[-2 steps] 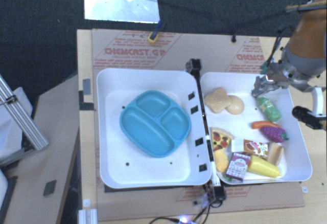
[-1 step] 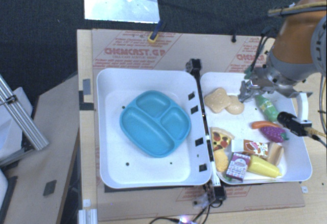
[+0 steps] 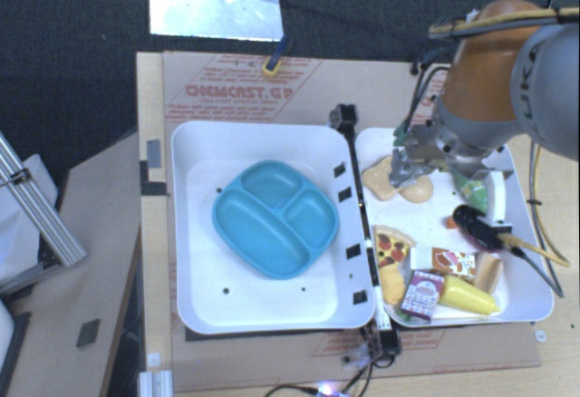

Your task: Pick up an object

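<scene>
The right bin (image 3: 530, 295) holds several toy foods. A tan, bread-like piece (image 3: 379, 179) lies at its upper left, and a paler round piece (image 3: 420, 192) sits beside it. My gripper (image 3: 407, 172) is low over these two, at the tan piece's right edge, and its metal body hides where they meet. A pizza slice (image 3: 391, 245), a pink-red box (image 3: 422, 294), a yellow oblong piece (image 3: 468, 297) and a small red and white pack (image 3: 453, 260) lie along the bin's near side. A green packet (image 3: 477, 193) shows under the arm.
The left bin (image 3: 195, 295) holds a blue divided plate (image 3: 275, 217). A black-clipped ridge (image 3: 355, 205) separates the two bins. The arm's grey and orange body (image 3: 494, 82) hangs over the right bin's far side. Brown cardboard (image 3: 236, 87) lies behind the bins.
</scene>
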`<action>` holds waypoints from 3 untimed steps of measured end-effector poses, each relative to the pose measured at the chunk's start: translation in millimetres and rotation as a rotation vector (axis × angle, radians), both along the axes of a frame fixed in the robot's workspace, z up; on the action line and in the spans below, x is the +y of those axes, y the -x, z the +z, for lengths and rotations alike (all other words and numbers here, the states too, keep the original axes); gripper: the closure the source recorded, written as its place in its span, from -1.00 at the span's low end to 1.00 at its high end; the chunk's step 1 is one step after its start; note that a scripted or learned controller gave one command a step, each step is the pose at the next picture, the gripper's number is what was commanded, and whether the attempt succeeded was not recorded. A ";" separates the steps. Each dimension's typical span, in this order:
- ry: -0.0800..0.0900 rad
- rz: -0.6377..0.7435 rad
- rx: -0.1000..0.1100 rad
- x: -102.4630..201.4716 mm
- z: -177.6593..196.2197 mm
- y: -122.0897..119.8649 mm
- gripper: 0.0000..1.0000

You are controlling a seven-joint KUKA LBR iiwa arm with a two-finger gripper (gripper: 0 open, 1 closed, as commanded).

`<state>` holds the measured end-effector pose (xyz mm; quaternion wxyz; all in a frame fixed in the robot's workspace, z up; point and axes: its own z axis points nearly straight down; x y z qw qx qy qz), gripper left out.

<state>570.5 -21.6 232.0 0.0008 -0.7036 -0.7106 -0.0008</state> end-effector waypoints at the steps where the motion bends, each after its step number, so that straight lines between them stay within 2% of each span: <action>1: 0.000 -0.001 0.001 50.9 3.2 26.7 1.00; 2: 0.002 -0.005 0.001 55.8 -18.1 31.7 1.00; 3: 0.002 -0.005 -0.003 53.2 2.1 27.0 1.00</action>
